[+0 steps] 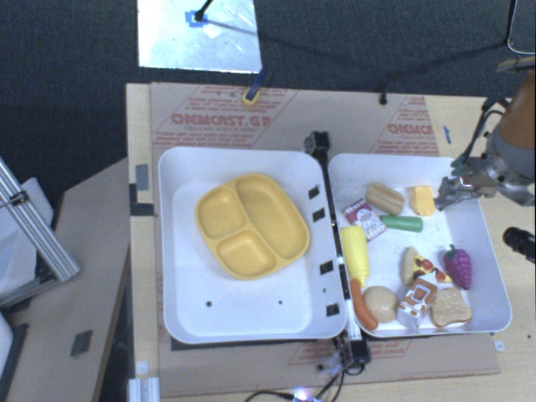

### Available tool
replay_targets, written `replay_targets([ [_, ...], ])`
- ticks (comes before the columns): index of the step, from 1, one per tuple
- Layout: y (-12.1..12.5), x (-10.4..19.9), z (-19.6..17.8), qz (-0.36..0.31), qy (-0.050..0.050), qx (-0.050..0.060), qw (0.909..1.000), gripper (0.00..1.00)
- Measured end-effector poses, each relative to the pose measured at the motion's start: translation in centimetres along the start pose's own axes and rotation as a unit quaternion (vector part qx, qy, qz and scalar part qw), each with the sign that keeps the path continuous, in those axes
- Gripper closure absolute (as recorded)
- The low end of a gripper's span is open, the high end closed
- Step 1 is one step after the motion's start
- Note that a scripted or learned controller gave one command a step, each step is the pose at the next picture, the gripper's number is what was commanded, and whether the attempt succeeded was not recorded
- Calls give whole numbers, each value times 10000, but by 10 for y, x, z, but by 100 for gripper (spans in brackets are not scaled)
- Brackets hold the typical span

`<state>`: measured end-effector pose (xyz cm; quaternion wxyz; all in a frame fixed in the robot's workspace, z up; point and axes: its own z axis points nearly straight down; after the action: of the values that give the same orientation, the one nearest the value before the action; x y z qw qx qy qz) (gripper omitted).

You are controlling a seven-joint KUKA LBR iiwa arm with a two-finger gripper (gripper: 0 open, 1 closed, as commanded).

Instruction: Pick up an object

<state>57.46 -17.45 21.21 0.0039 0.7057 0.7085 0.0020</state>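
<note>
The right bin (490,249) holds several toy foods: a hot-dog bun (384,198), a cheese wedge (423,199), a green pickle (402,222), a red-and-white packet (361,217), a yellow corn cob (355,255), a carrot (363,306), a potato (380,302), purple grapes (457,267), a pizza slice (416,266), a small carton (416,301) and a toast slice (450,306). My gripper (450,189) hangs over the bin's far right corner, just right of the cheese wedge. Nothing shows between its fingers.
In the left bin (180,224) lies a yellow three-compartment tray (251,224). Black clips line the divider (327,224) between the bins. A shiny metal plate (199,23) lies beyond the bench, and an aluminium frame (29,233) stands at the left.
</note>
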Motion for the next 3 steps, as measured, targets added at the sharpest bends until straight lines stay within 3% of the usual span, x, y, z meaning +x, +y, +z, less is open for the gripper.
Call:
replay_targets([
  [1, 1, 0, -13, -2, 9, 20, 10000, 100],
  [2, -24, 43, -6, -13, 21, 40, 10000, 100],
  [3, -33, 96, -19, -26, 28, 32, 10000, 100],
])
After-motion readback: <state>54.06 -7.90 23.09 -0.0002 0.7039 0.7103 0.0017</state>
